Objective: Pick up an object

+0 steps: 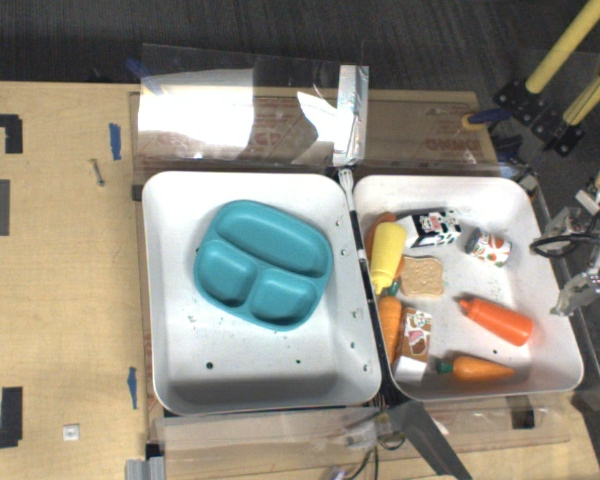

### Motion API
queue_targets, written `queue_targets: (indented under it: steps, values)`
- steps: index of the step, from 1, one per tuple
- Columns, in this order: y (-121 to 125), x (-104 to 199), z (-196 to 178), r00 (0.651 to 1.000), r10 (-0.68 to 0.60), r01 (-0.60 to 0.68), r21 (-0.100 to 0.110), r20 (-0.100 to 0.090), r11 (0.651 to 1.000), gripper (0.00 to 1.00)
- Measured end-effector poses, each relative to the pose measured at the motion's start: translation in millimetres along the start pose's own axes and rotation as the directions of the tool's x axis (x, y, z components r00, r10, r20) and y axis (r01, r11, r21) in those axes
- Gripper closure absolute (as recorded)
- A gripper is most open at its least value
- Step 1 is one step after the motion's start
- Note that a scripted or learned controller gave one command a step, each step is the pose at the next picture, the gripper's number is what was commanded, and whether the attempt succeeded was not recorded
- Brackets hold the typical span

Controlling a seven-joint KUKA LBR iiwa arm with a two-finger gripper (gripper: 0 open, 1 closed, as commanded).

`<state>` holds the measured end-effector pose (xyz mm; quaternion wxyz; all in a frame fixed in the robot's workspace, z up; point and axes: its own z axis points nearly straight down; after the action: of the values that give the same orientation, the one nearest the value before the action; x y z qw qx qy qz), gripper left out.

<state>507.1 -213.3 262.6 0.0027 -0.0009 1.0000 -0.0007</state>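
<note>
- On my counter (pixel 60 298), the left bin (pixel 170 368) carries a teal divided plate (pixel 263 261).
- The right bin (pixel 555 368) crowds toy food; an orange bottle (pixel 498 320) lies slantwise nearest the right rim.
- The gripper (pixel 577 293) sits just right of it; I cannot tell the fingers' state.

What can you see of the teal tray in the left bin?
The teal tray is a rounded, oblong dish of what looks like matte plastic, split into three compartments: one long one along its upper side and two smaller ones below. It lies flat and upright, turned at a slant to the left bin, roughly at that bin's middle. It rests on the bin floor, apart from every wall. Nothing lies in its compartments and nothing else touches it.
</note>
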Motion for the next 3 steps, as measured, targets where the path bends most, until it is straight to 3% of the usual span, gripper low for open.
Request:
queue_targets:
  steps: [1, 2, 3]
  values:
    - [-8, 17, 101, 0.999, -0.048, 0.048, -0.002, -0.005, 0.999, 0.0]
    - [-10, -50, 174, 0.998, -0.068, 0.068, 0.001, 0.004, 0.998, 0.0]
    - [-9, -54, 161, 0.997, -0.071, 0.071, 0.005, 0.016, 0.997, 1.0]
